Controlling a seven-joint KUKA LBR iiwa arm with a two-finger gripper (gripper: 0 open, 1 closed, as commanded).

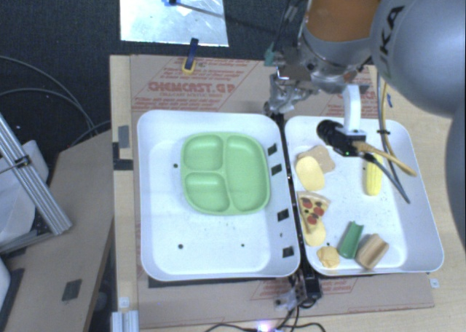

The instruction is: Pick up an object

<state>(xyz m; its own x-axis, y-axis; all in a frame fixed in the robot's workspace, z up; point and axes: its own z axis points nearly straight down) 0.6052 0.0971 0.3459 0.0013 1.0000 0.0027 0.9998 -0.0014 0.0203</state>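
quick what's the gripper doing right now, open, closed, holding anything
Gripper: cannot be told; it hangs over the far end of the divide between the two white bins, with nothing visibly held.

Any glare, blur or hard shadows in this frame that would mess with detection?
Camera view: lighting is even, shadows soft. The shiny sheet behind the bench glares near white. The arm is large, close and soft-edged, covering the far rim of the right bin. The green plate and pizza slice read fairly sharp, colours slightly washed out.
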